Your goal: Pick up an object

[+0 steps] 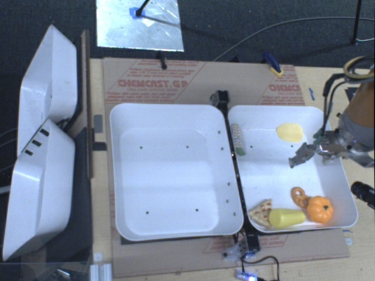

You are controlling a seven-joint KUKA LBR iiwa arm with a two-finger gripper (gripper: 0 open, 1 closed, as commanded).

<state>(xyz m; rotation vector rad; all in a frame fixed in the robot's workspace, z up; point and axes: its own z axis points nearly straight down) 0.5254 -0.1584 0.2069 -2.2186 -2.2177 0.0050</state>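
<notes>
The right bin [334, 174] holds several small objects. A pale yellow disc [289, 132] lies near its far side. Along its near edge sit an orange pumpkin [319, 209], a pretzel [299, 196], a yellow-green piece [286, 217] and a tan wedge [261, 213]. A corn cob [238, 137] rests against the bin's left wall. My gripper [303, 156] hangs over the middle right of this bin, between the disc and the pretzel, with nothing visible between its fingers.
The left bin [170, 168] sits beside the right one, with a black divider clamp [220, 97] between them at the far side. Spare white bins [44, 139] stand stacked at the far left. A cable [328, 98] loops near the arm.
</notes>
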